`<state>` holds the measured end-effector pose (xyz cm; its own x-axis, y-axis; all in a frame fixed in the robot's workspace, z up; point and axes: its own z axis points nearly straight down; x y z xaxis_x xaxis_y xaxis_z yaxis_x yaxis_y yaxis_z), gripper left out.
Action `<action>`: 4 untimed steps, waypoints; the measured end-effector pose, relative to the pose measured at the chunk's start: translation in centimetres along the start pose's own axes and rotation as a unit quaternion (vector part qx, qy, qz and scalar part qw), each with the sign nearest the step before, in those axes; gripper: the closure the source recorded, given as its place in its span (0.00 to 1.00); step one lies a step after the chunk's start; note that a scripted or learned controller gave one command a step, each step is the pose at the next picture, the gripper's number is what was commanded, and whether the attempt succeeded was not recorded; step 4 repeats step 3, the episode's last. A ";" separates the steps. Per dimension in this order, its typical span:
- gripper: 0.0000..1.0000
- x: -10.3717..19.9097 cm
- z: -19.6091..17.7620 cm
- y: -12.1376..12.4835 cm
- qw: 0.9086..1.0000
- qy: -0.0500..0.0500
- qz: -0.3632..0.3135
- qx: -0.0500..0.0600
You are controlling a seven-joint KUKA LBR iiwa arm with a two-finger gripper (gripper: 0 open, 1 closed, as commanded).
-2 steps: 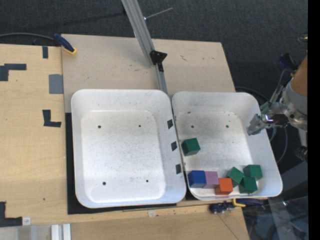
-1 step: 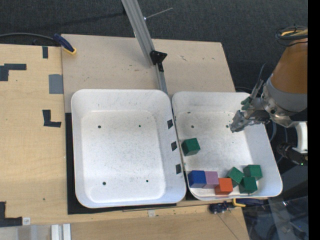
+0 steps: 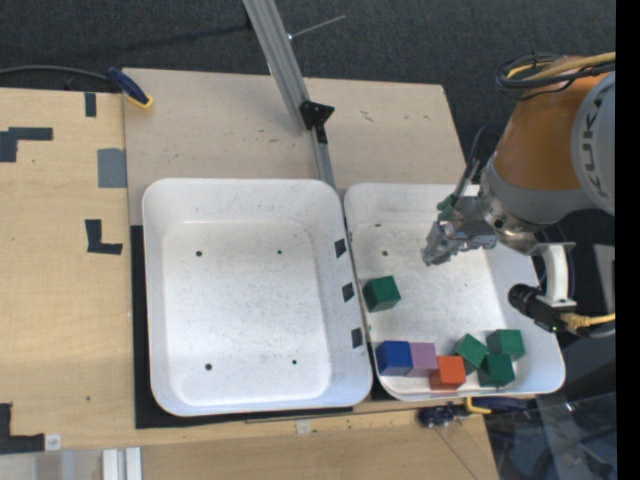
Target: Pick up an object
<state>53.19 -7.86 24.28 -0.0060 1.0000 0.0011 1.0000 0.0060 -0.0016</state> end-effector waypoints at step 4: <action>1.00 16.8 0.0 2.8 1.000 0.000 0.000 0.000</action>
